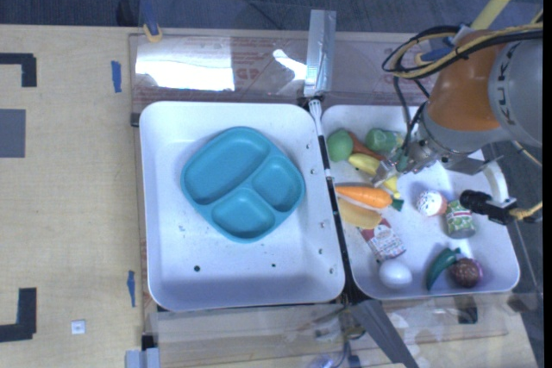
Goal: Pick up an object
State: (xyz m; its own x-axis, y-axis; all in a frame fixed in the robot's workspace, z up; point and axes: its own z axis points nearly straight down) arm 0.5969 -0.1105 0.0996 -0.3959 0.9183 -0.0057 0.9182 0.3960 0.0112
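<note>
The right bin holds several toy foods. Among them are a green lime, a green vegetable, a yellow banana, an orange carrot and a small printed packet. There are also a white egg, a white and red ball, a green-labelled can, a dark green pepper and a brown-red fruit. My gripper is low in the bin's back part, just right of the banana and below the green vegetable. The wrist hides its tip.
The left bin holds a blue divided plate. A metal divider stands behind the seam between the bins. Yellow and black cables loop above the orange wrist band. Bare wooden bench lies to the left.
</note>
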